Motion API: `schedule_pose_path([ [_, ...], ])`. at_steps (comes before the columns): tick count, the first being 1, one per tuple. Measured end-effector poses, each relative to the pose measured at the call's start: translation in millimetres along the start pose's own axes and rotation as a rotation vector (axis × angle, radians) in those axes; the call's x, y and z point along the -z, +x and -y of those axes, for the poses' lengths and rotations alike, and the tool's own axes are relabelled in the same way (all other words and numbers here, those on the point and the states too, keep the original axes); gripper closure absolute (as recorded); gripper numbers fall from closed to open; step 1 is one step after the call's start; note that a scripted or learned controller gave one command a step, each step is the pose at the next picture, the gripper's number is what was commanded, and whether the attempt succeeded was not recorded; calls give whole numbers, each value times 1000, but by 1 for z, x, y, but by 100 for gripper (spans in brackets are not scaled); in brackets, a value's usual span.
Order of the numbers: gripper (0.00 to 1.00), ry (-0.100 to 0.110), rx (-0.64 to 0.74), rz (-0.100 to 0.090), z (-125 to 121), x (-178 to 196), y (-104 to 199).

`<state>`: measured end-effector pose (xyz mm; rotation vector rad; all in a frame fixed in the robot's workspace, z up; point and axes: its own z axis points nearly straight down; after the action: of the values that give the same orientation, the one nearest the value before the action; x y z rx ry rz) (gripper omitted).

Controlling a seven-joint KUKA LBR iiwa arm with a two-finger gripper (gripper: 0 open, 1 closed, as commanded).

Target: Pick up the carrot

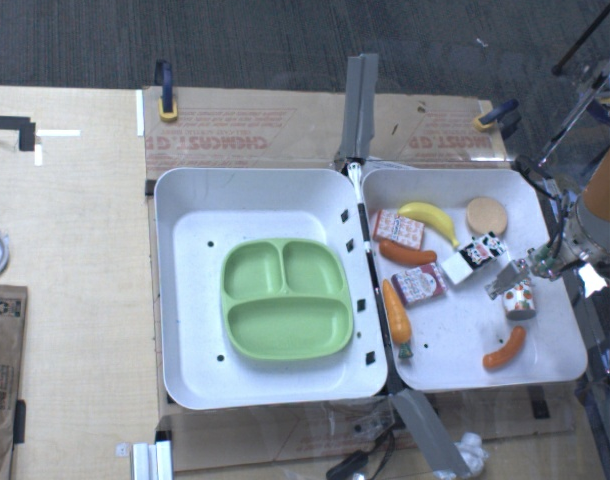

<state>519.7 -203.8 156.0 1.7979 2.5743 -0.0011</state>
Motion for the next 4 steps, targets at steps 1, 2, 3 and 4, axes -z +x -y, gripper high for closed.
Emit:
schedule_pose_path([
  [1, 0, 2, -236, -1, -77, 9, 74],
  [2, 0, 2, -236, -1, -77, 9, 74],
  [3, 0, 3, -229, 0, -6, -65, 112],
  [4, 0, 0, -56, -1, 19, -13, 58],
])
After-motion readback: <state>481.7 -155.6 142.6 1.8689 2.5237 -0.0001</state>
